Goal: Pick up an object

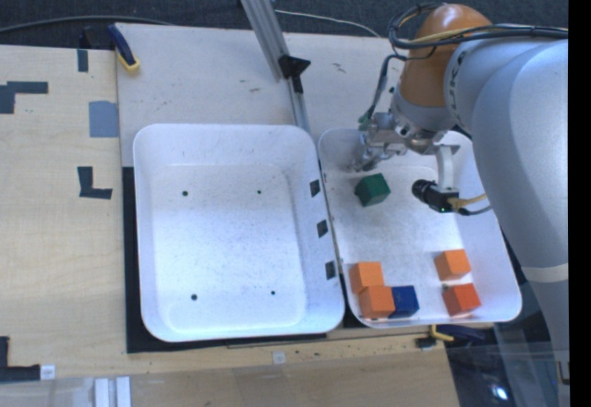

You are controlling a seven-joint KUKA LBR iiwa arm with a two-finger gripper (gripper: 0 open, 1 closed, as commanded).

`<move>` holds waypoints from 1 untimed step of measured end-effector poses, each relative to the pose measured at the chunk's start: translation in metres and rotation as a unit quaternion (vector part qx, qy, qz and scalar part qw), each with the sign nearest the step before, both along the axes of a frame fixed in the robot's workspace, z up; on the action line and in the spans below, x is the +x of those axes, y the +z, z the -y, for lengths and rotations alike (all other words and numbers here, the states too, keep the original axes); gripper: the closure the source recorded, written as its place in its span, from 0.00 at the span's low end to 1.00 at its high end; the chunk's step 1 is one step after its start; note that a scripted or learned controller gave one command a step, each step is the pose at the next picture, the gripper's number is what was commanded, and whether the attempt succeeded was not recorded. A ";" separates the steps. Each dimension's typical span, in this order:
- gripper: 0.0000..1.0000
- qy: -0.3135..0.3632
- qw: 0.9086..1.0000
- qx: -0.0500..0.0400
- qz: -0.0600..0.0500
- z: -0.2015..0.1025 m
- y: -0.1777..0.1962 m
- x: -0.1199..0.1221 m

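While hovering over the right bin (480, 253), hand (367, 159) beside green cube (372, 189), opening unclear, nothing visibly held.

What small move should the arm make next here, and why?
Probably a short shift toward the near side of the right bin and then down. The gripper sits just beyond the green block, not over it, and nothing shows between its fingers. That block is the nearest object, standing apart from the others.

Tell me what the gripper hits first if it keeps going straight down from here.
Probably the right bin's floor just beside the green block; the gripper sits slightly up-left of it. Depth is unclear, so it might clip the block's edge.
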State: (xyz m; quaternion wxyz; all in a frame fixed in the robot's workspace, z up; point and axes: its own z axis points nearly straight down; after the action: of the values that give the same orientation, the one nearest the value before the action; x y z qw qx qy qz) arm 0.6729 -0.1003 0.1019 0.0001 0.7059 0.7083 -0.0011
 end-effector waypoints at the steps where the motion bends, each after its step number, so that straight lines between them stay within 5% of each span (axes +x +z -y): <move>1: 1.00 -0.001 1.000 0.000 0.004 0.030 0.120 -0.031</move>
State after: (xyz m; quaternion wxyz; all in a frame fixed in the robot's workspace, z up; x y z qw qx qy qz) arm 0.6422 -0.1299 0.2223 0.0032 0.7069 0.7073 0.0015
